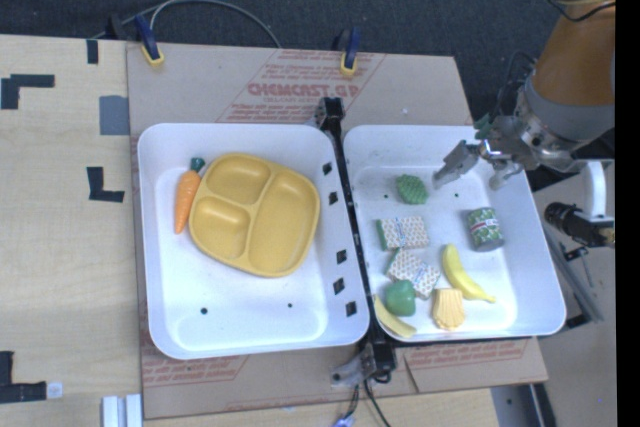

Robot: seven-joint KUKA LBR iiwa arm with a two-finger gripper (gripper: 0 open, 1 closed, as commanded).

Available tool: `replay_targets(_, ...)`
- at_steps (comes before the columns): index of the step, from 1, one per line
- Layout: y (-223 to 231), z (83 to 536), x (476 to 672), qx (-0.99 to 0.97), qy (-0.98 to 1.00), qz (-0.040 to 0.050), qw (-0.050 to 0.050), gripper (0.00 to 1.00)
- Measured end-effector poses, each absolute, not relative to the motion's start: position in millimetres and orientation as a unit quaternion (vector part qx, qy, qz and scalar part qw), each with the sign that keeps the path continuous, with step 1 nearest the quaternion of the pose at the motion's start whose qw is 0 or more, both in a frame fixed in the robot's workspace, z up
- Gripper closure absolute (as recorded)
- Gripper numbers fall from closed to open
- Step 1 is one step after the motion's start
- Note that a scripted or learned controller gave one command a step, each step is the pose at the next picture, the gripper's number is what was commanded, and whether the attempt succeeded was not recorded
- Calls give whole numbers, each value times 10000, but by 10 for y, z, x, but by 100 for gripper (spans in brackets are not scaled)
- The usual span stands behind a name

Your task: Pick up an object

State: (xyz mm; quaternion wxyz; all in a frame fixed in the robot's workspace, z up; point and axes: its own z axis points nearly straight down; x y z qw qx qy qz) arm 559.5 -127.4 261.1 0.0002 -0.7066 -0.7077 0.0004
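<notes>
Near edge of the right bin point(535, 315): a cluster of toys. Corn cob point(448, 308) stands roughly along the near-far line, a green pepper point(400, 296) to its left, with a yellow banana-like piece point(392, 320) curving under the pepper toward the bin's near-left corner.

Banana point(463, 274) sits just past the corn, long axis diagonal, one tip toward the near-right, the other toward the far-left. Left of it, two patterned packets: one point(413, 269) touching the pepper cluster, the other point(403, 232) just beyond it.

Green can point(485, 228) lies on its side right of the packets, axis roughly near-far, slightly tilted. Small green leafy toy point(410, 188) is farther back, near the bin's middle.

Gripper point(478, 167) hovers above the far-right part of the right bin, fingers spread wide, nothing between them. One finger point(454, 163) points down-left toward the leafy toy, which lies just left of that fingertip, outside the gap. The can is nearer than the fingers, also outside the gap.

Left bin point(160, 295): yellow divided plate point(255, 213) in the middle, carrot point(186, 198) just beside its left rim, long axis near-far, green top at the far end
</notes>
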Motion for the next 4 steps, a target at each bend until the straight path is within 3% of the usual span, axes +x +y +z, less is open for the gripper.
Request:
replay_targets(1,-1706,1328,5080,-7072,-7070,14,20,0)
replay_targets(2,-1576,893,5007,-7065,-7077,-37,-27,0)
replay_targets(3,-1559,990,5017,-7060,-7082,-50,-22,100)
replay_targets(4,-574,1845,5621,-7059,-7083,-5,4,100)
